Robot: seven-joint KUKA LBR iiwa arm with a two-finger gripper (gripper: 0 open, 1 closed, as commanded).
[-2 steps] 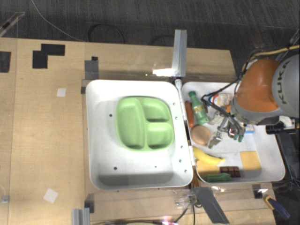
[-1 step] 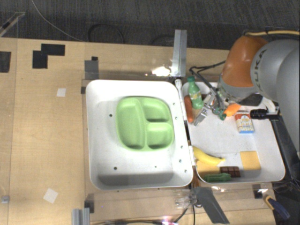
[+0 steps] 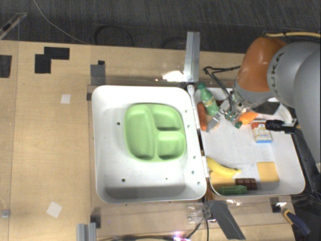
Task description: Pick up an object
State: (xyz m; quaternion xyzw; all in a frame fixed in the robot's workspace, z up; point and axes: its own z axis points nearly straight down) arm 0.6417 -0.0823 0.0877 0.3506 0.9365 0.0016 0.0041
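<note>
Camera view: pincer low in right bin

Pincer [image 3: 226, 112] jaw state: can't tell. Orange carrot-like toy [image 3: 247, 118] just beside it, toward the arm. Looks light, stiff, slick plastic; judge a grip across its thick middle best.

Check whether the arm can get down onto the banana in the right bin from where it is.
Probably yes: the banana lies uncovered at the right bin's near left corner, though the bin wall beside it may crowd the end effector.

Grey rounded arm [image 3: 301, 69], orange band [image 3: 258, 64] above wrist, black cables [image 3: 218, 74] looping beside band, small metallic gripper [image 3: 223, 115] below band.
</note>
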